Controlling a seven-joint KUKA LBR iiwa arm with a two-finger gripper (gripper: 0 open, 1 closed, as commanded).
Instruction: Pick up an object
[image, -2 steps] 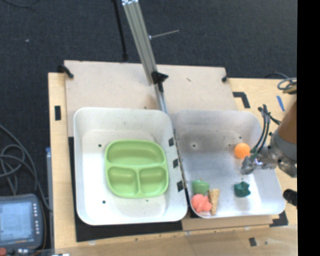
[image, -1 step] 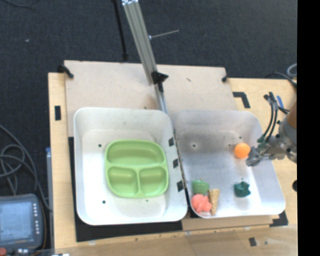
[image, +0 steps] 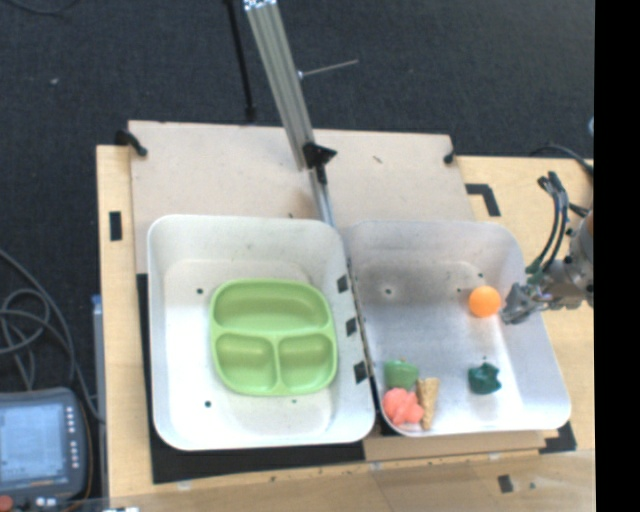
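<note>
Two white bins sit side by side on the bench. The left bin (image: 180, 300) holds one thing, a light green plate (image: 272, 336) with three compartments: a long one across the top and two smaller ones below. It lies flat near the middle of that bin, and nothing rests in any of its compartments.

Over to the right bin (image: 430, 270), where the small stuff is. An orange ball (image: 485, 301) sits by itself toward the right wall, about halfway down. Below it, near the right front corner, there's a dark green toy (image: 484, 378), clear of the ball. Along the front wall on the left side, three things crowd together: a small green block (image: 402, 373), a pink lump (image: 402, 405) just in front of it and touching, and a tan cone (image: 429, 399) pressed against the pink lump's right side, pointing toward the front rim.

The gripper (image: 520, 303) comes in at the right rim of the right bin, just beside the orange ball, low at the wall. Whether its jaws are wide or narrow, I cannot tell; they blur against the bin edge. Nothing shows between them.
</note>
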